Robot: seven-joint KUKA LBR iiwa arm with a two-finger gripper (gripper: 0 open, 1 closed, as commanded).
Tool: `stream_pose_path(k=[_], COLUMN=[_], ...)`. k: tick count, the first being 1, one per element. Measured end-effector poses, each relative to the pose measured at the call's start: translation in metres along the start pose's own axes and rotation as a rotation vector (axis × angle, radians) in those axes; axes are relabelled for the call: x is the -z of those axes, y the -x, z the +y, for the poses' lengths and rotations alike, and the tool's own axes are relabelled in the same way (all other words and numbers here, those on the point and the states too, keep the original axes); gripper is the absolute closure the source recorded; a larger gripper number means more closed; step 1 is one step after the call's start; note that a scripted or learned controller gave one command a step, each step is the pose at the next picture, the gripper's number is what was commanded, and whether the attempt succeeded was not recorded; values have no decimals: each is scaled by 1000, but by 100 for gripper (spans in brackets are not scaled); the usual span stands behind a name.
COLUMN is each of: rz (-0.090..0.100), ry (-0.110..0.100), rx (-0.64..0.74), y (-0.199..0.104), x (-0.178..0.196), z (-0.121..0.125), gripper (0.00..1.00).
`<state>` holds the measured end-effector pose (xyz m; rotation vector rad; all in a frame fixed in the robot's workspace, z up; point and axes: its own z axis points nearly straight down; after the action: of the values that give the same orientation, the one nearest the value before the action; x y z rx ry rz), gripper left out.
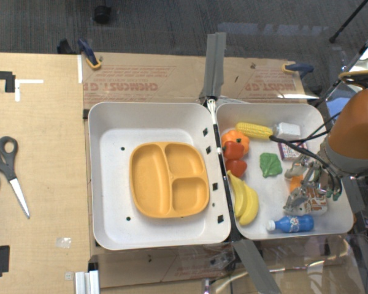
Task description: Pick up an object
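My gripper (pixel 305 192) is down in the right bin (pixel 331 225), at its right side, under the orange wrist band (pixel 356 127). It hangs just above a blue bottle (pixel 293 224) lying on its side at the bin's front. A small orange piece (pixel 294 183) lies right at the gripper; whether it is held is unclear. To the left lie a green leaf (pixel 270 164), bananas (pixel 244 199), a red pepper (pixel 236 167), an orange fruit (pixel 235 144) and a corn cob (pixel 254 129).
A white box (pixel 288 129) and a purple item (pixel 289 150) lie at the back of the right bin, crossed by a black cable. The left bin (pixel 104 164) holds a yellow divided plate (pixel 169 179). Scissors (pixel 11 170) lie on the bench at far left.
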<state>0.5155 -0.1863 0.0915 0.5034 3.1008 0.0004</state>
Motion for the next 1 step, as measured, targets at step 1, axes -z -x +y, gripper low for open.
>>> stream_pose_path(k=[1], rz=[-13], ry=[2], rx=[-165], y=[-32], x=[3], z=[16], gripper=[0])
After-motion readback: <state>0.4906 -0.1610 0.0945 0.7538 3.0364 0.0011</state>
